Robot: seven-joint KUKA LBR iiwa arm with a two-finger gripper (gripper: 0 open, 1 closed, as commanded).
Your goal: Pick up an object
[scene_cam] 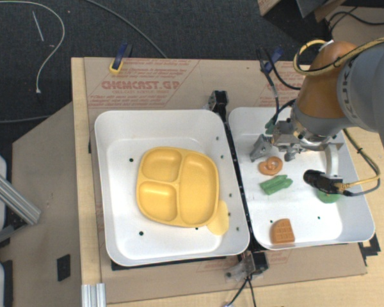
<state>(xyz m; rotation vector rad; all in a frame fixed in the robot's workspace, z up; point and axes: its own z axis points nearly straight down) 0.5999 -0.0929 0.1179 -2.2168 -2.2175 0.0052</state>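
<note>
Progress: pick not yet made, judging by every object lying on a bin floor.

Left bin (109, 171), centre-left of frame: 1 yellow divided plate (177, 185) with 3 compartments, and a small yellow piece (219, 219) touching its lower right edge.

Right bin (352, 229), centre-right of frame: 1 round orange-brown item (270, 166); 1 green pod-shaped item (276, 184) just below it; 1 tan ridged block (282, 231) near the lower rim; 1 green disc (328, 196) partly under a black piece at right.

Gripper (281, 147): low over the upper part of the right bin, just above the orange-brown item in the frame. Jaws: whether open or closed cannot be told; nothing is visibly held.

Arm (345, 88): enters from the upper right of frame, wrist bent down toward the bin.

Remaining: closing on 1 object and lifting it clear.
</note>
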